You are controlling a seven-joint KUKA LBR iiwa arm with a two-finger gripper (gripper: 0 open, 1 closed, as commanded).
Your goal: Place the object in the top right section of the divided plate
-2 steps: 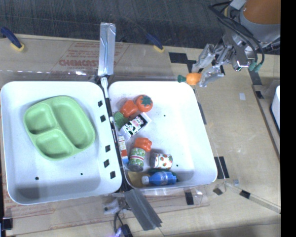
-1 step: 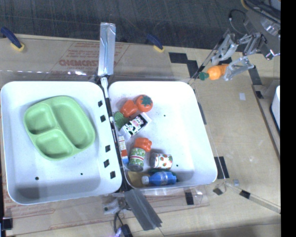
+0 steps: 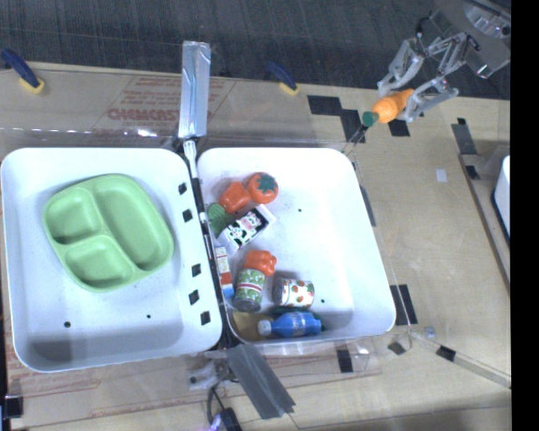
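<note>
A small orange carrot (image 3: 385, 108) with a green top sits gripped between the fingers of the gripper (image 3: 404, 104), whose upper arm is cut off.

The desk (image 3: 449, 241) is made of light wood. Black tape marks (image 3: 328, 108) are stuck on it in little squares and strips. Two blue clamps (image 3: 22, 70) grip its far edge. A clear plastic sheet with red writing (image 3: 144, 106) lies flat near that edge. A strip of silver tape (image 3: 195, 88) runs down the middle. Behind the desk, the floor (image 3: 251, 7) is a dark grey carpet. The light is bright and even.
</note>
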